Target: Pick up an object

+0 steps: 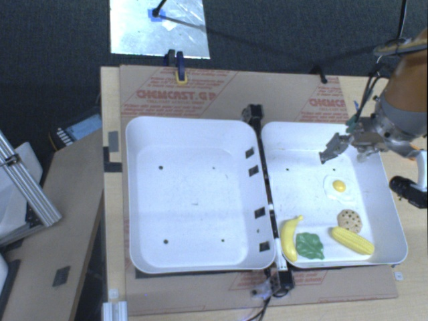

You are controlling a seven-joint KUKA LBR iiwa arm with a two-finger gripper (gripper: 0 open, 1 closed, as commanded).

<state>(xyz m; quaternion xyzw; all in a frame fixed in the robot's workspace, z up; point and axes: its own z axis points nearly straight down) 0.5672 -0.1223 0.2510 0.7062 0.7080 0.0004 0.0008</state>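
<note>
The right bin (294, 146) holds several toy foods. A fried egg (339, 186) lies near its middle, with a round cookie (348, 219) below it. At the front lie a yellow corn cob (352, 241), a green leafy piece (309, 245) and a banana (289, 238) against the left wall. My gripper (348, 154) hangs over the back half of this bin, just above and behind the egg. Its fingers are spread open with nothing between them.
The left bin (144, 136) sits beside the right one, with a black divider strip (262, 179) and clips between them. Both stand on a cardboard sheet (200, 89). A shiny metal plate (157, 19) lies behind the bench.
</note>
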